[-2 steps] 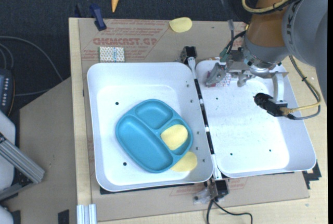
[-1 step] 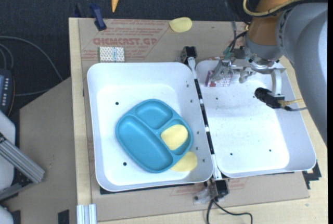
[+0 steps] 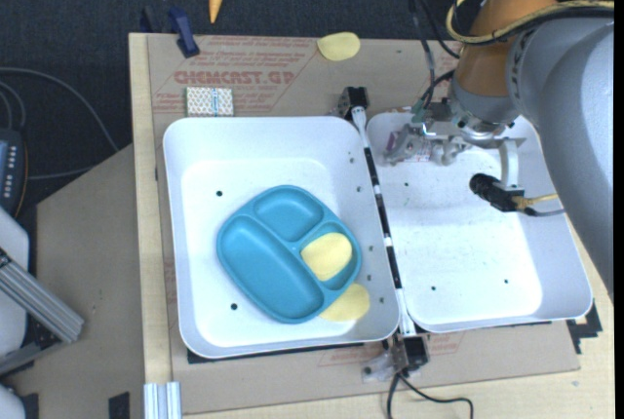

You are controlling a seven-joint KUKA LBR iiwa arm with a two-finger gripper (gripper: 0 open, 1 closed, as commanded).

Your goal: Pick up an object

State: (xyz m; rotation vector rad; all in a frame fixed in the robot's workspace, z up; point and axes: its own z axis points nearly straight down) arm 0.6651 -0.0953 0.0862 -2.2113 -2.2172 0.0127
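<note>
a dark carpeted floor surrounds a brown cardboard-topped bench [image 3: 253, 66] that carries two shallow white bins side by side. the left bin [image 3: 195, 164] holds a blue divided plate [image 3: 273, 256] with a pale yellow object [image 3: 328, 254] resting in one of its compartments, and a second yellow piece [image 3: 346, 305] lies just beside the plate's lower edge, touching it. the right bin [image 3: 468, 261] has a bare white floor with a few small dark dots.

the grey arm [image 3: 570, 105] reaches in from the right, its orange band [image 3: 497, 37] above the wrist, bent down over the far corner of the right bin. the gripper [image 3: 424, 146] sits low near that bin's back wall (cables loop around the wrist); whether it is spread or pressed together cannot be made out, and nothing can be seen in it.

red print on the cardboard reads roughly "chemcast", the rest unclear. on the bench behind the bins lie a small patterned packet [image 3: 210, 100], a yellow disc [image 3: 338, 46] and a blue item [image 3: 182, 32]; a small orange carrot-like piece [image 3: 215, 3] lies on the floor.
</note>
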